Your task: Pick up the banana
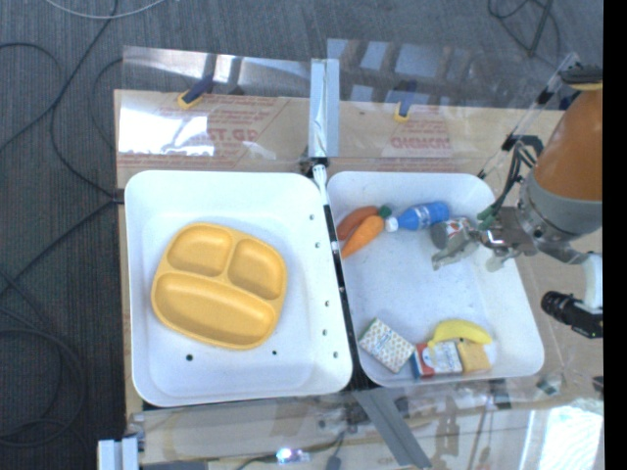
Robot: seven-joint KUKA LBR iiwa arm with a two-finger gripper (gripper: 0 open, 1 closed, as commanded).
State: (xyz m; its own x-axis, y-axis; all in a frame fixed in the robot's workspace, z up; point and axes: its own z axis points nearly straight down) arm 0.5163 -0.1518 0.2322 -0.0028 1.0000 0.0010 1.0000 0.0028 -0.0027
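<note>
Single fixed camera above the bench [147, 125], looking down at a slant; far enough back to take in both white bins whole, left bin [147, 360] and right bin [519, 351] side by side across the middle; carpeted floor [78, 57] with cables along top and left; bench's far edge toward top of view, near edge at bottom; arm [578, 164] enters from the right edge, cut off by it.

yellow banana [462, 332], orange carrot [361, 233], white bins [235, 189]

banana [462, 333]: top open | box [449, 358] touching below | wall right
</note>
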